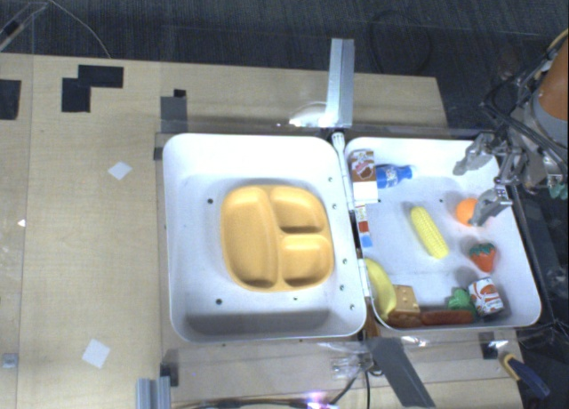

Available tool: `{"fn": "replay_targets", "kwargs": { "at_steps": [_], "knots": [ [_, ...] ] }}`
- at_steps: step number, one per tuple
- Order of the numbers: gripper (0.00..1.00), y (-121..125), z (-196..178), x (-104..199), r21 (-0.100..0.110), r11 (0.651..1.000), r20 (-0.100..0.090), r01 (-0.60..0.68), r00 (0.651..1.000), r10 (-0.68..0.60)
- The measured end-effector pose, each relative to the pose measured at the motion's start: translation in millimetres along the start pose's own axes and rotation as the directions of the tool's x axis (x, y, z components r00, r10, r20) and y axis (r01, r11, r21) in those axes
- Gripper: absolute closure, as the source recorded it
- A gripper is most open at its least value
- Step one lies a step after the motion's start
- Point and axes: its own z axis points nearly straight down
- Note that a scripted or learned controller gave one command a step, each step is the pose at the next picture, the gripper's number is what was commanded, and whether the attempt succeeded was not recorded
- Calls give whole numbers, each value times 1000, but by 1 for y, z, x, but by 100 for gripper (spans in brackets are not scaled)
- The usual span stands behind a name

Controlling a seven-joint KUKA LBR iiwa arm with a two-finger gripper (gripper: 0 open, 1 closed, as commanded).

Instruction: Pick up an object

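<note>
My gripper (481, 184) hangs over the right edge of the right bin (427, 154), open, with nothing between its fingers. One fingertip (468, 159) is toward the back; the other (490, 207) is just right of an orange ball (464, 212). A yellow corn cob (428, 230) lies in the middle of the bin. A strawberry (483, 257) sits in front of the ball. A small can (487, 296) and a green broccoli piece (460, 298) are at the front right corner.
The left bin (191, 220) holds a yellow divided tray (275, 236). Along the right bin's left wall lie a blue bottle (391, 174), a small tin (361, 165), a banana (380, 283) and a brown block (404, 305). A metal post (340, 83) stands behind the bins.
</note>
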Motion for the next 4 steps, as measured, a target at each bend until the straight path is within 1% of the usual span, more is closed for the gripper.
{"fn": "replay_targets", "kwargs": {
  "at_steps": [1,2,3,4],
  "knots": [
    [0,-11,124,1,1,927,-7,-374,927,374],
    [0,7,89,-5,0,989,2,-146,989,146],
    [0,-46,168,24,2,999,6,-35,999,35],
    [0,-28,170,-36,-1,937,4,-349,937,349]
  ]
}}
